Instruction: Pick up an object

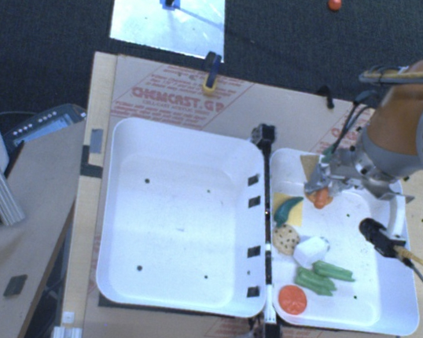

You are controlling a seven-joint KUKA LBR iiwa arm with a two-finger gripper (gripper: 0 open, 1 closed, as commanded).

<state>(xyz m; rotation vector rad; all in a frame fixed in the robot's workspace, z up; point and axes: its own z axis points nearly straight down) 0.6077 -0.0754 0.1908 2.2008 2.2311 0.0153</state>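
Between the gripper (pixel 321 191): orange object (pixel 319 197).

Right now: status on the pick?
Gripper over right bin, at a small orange object; grasp unclear. Green pods, banana lie apart.

A small orange ball (pixel 335 2) lies on dark carpet (pixel 44 18).
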